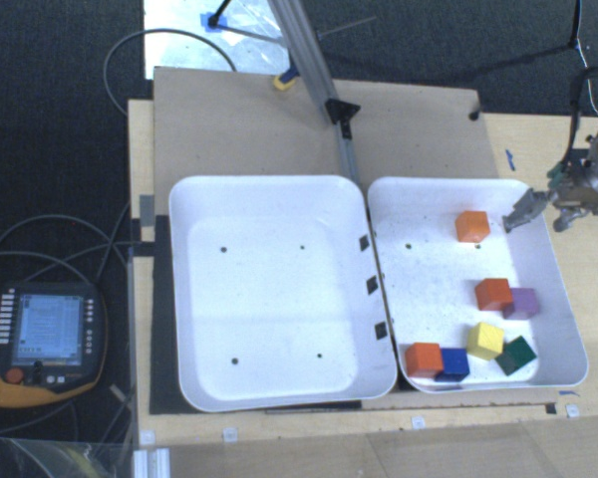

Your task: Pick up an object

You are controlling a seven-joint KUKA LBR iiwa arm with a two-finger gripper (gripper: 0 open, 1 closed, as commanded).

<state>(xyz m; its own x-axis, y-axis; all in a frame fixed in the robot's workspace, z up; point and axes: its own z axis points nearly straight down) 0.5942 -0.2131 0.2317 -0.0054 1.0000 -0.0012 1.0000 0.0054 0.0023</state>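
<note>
Seven blocks are lying in the right bin: three orange, one purple, one yellow, one green and one blue. One orange block is sitting alone toward the bin's twelve o'clock; a second orange block is touching the purple block near the three o'clock wall. The yellow block and green block are resting toward five o'clock, while the third orange block and the blue block are pressing together at six o'clock.

The gripper is hovering at the bin's two o'clock rim with its fingers spread apart, gripping nothing.

Both bins, including the left bin, are sitting on a tan bench over dark carpet, with a teach pendant lying at the scene's eight o'clock.
</note>
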